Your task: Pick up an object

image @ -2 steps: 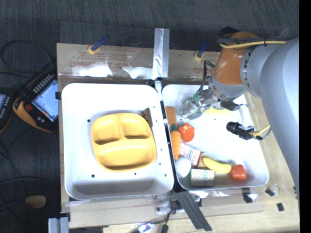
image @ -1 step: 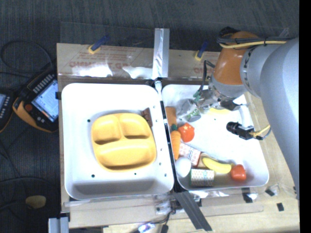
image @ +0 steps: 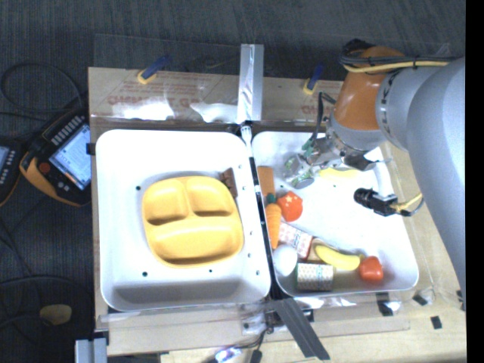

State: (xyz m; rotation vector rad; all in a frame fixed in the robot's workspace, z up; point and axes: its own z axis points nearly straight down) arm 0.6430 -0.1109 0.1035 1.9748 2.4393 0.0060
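While the gripper (image: 308, 159) hangs low over the far end of the right bin (image: 397, 233), its tip is a tangle of metal and greenish glare, and how wide it stands cannot be told. Nothing can be seen held in it. Just behind it rises the orange band (image: 355, 104) of the wrist, then the grey arm (image: 427, 127) reaching away to the right.

Closest to the gripper, just toward the near side, sit a small red tomato-like toy (image: 290, 205) and a long orange carrot (image: 272, 221), both pressed against the divider between the bins. Further on lie a patterned packet (image: 294, 240), a white round object (image: 285, 260), a yellow banana (image: 337, 258), a silver can (image: 314, 276) and a small red-orange piece (image: 370, 268), crowded into the near end of that bin. Well beyond the divider, the left bin (image: 121, 278) carries a yellow sectioned tray (image: 193, 219).

Any of these could serve as the object to pick. The likely trouble: the nearest toys hug the wall, so a descent may strike the divider or nudge a round piece aside; in the crowded near end, neighbours may jam the closing or come up together
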